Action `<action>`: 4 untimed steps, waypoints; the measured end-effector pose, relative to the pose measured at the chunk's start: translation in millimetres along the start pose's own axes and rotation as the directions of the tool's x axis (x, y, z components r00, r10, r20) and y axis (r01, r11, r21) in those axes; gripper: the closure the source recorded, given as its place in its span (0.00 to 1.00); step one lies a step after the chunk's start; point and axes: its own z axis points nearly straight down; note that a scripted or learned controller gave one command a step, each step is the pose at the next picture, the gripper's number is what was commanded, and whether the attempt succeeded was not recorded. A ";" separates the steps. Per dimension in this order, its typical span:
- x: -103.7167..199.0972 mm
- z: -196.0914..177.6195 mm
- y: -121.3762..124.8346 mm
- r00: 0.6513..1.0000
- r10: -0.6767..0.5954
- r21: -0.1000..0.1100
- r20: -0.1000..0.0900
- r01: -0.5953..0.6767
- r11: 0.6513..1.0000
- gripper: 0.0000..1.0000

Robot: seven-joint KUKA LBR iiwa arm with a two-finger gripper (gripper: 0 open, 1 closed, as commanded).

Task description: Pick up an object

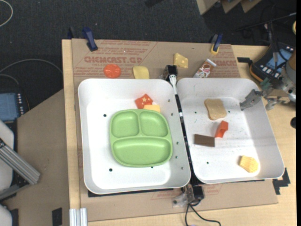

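Dark carpet surrounds the desk [75, 126], where 2 white bins sit side by side on a brown board. Filling the left bin [89, 126] at centre frame is a green divided plate [140, 138], with a red block [144, 100] and a yellow piece [152, 108] touching its upper edge. Inside the right bin [263, 126] lie a tan slice of toast [216, 109], an orange block [221, 129], a brown bar [204, 140] and a yellow chunk [249, 164]. At the right edge of the frame, the claw [248, 101] hangs over that bin's upper right rim; whether it is spread or pressed together cannot be told.
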 end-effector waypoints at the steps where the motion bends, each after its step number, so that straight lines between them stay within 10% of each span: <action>1: 35.6 69.2 45.8 1.000 -0.005 0.001 -0.001 0.005 1.000 0.00; 2: 85.7 103.2 -22.5 1.000 0.000 0.010 -0.005 0.000 1.000 0.00; 4: 120.6 108.7 -35.4 1.000 0.001 -0.004 0.002 -0.001 1.000 0.00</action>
